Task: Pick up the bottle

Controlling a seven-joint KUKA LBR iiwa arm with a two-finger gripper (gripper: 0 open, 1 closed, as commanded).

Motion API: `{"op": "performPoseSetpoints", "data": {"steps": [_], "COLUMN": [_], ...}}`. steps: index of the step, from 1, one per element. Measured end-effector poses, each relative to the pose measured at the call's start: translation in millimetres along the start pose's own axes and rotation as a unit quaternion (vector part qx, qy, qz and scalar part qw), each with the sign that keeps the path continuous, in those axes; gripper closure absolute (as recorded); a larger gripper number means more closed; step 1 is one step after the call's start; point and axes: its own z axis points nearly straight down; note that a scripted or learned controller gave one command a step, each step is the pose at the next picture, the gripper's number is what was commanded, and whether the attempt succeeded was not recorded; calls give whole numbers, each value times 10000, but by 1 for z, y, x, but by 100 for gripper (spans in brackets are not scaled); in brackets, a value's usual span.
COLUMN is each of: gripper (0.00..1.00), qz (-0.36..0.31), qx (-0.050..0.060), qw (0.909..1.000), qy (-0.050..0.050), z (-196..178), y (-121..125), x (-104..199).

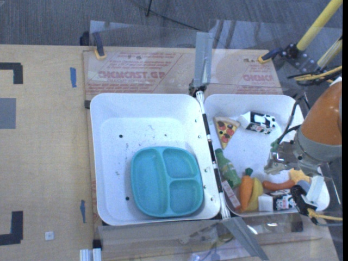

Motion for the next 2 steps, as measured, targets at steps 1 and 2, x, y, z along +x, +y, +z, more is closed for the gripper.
{"op": "performPoseSetpoints", "data": {"steps": [1,2], "gripper": [100,100], "qz": [348,666], "qx": [-11,-1], "qw": [9994,9978], "qy": [-3,-1], "z": [-60,-7], "y": [70,-10], "x": [-4,25]}}
